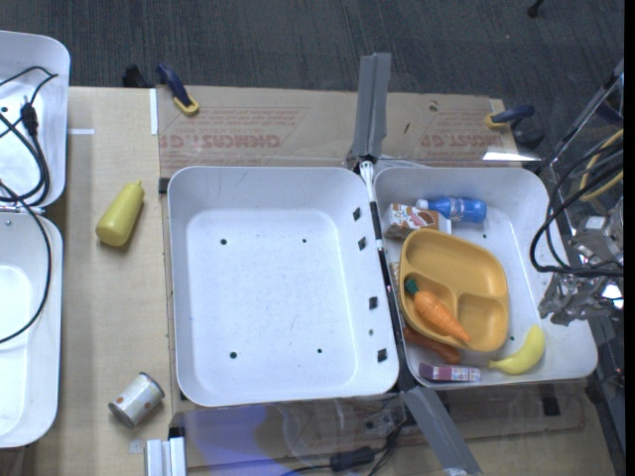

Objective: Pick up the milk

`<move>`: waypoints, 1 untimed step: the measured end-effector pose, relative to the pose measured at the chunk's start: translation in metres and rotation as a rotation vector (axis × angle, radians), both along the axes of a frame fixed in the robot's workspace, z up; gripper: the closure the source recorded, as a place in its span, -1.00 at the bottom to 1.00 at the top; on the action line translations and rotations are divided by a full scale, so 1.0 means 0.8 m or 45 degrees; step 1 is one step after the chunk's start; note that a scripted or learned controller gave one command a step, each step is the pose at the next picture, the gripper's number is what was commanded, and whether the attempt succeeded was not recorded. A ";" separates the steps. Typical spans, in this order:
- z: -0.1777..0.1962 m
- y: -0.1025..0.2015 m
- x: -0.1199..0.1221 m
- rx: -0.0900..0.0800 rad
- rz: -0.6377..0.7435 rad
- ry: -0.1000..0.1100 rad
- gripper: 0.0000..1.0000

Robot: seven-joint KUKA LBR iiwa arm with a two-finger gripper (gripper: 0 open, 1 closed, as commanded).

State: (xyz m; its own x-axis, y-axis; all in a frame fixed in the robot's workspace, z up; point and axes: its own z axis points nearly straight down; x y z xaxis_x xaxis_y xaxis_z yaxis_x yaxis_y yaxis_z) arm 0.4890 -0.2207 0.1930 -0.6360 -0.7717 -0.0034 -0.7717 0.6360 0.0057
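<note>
Gripper (575, 300) at right edge of frame, just outside right bin (566, 365); opening impossible to tell. Milk carton (411, 221) in upper left of that bin, touching yellow tray (486, 276).

Dark grey carpet floor (278, 18) behind; wood bench (119, 305) w/ cardboard sheet (288, 127) under bins.

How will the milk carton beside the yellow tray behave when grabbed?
The milk carton looks boxy, so probably stiff and unlikely to roll. It sits close beside the yellow tray and blue bottle, so lifting may nudge both.
</note>
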 end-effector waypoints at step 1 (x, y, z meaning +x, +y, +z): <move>0.033 0.008 -0.008 0.000 0.298 -0.005 1.00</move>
State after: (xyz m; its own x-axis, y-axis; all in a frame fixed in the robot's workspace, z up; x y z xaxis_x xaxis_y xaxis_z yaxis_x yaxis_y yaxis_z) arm 0.4827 -0.2145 0.2192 -0.4398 -0.8981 -0.0055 -0.8981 0.4398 0.0028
